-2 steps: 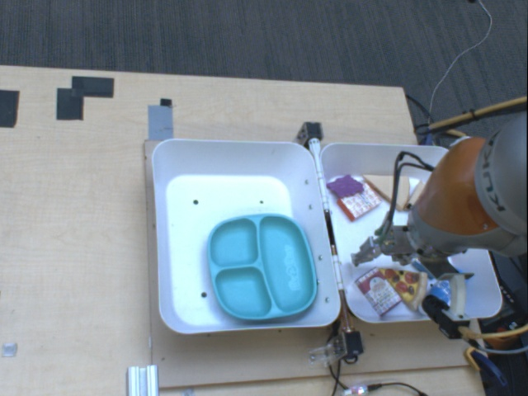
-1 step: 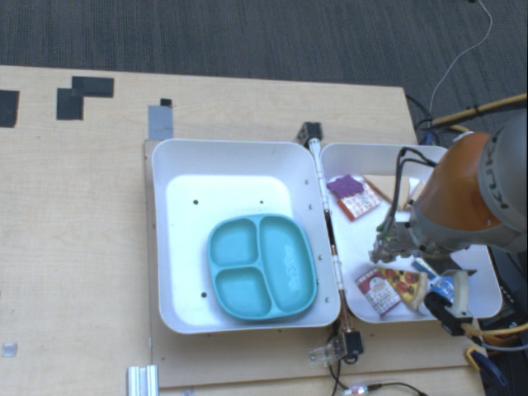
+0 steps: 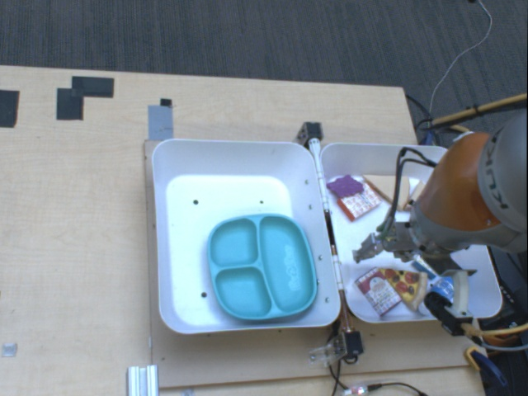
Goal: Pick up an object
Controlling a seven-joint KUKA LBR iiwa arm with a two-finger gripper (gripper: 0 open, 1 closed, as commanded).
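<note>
Gripper poised low in the right bin, above the small packets

The worktop bears two white bins; the left bin holds a teal divided plate, while the arm is reached into the right bin. A straight descent centred on one packet is advised. The red snack packet lies just below the gripper, the purple packet above it; whether the gripper is released or clenched cannot be told

Right bin contents: purple packet lying flat at the far left corner, touching a red-and-white card. Red/yellow printed snack pack flat near the front wall. Small blue item just right of it, partly hidden.
</note>
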